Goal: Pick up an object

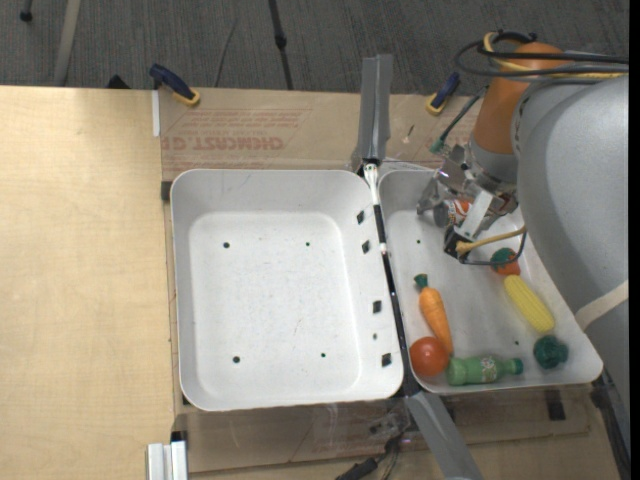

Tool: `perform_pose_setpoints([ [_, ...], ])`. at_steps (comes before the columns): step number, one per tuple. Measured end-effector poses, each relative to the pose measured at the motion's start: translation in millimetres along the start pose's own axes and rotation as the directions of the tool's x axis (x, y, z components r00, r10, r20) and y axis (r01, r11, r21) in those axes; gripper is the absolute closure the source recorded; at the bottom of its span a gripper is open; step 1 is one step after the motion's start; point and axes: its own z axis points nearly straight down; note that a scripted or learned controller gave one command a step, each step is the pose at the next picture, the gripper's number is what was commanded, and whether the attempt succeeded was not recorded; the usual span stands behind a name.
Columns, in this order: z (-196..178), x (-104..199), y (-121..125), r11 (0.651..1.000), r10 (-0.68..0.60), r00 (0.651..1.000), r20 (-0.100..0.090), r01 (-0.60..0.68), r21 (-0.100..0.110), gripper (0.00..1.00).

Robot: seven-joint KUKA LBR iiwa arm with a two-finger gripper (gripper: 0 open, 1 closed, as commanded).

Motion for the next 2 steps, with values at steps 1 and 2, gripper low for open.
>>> perform_pose_setpoints([
  [1, -3.8, -85.0, 18.7, 0.996, -0.094, 0.996, 0.0, 0.094, 0.0, 0.0],
  [2, 0.9, -139.9, -69.3, 0.99, 0.141, 0.99, -0.001, -0.141, 0.003, 0.0],
])
